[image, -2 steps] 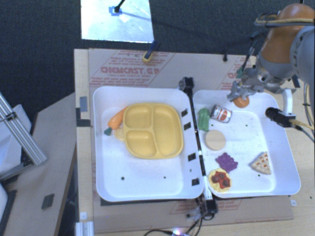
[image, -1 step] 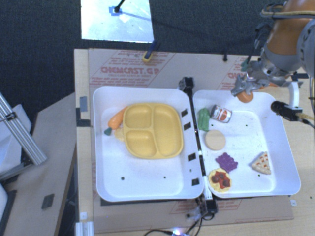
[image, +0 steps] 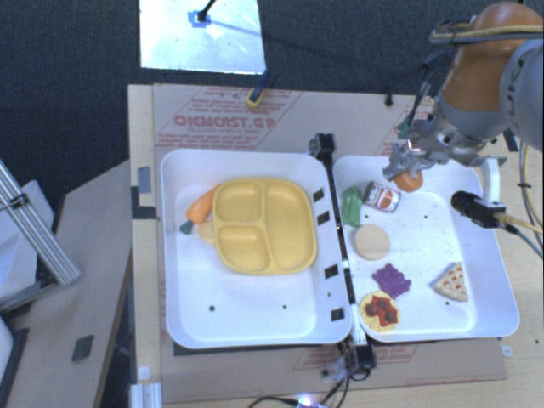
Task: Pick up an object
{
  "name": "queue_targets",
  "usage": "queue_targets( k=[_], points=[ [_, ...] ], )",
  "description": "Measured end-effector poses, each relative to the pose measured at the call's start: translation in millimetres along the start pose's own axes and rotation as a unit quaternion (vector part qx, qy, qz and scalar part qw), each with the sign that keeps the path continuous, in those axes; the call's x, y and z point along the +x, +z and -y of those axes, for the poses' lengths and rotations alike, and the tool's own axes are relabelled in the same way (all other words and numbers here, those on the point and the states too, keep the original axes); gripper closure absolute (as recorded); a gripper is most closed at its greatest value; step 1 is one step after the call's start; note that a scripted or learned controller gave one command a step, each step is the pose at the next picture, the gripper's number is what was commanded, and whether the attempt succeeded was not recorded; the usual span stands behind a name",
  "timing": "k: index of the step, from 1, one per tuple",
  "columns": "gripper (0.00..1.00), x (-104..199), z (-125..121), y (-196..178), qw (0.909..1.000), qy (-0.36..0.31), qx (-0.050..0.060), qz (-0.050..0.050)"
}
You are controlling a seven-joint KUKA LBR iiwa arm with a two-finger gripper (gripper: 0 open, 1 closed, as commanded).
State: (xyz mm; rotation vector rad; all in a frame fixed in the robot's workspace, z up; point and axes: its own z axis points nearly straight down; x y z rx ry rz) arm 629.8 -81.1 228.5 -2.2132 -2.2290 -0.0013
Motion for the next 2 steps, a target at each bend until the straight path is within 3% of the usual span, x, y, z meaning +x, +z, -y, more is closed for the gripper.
queue_targets(
  k=[2],
  points=[
    [1.00, 110, 41, 9, 1.0000, -0.002, 0.000, -0.001]
  ],
)
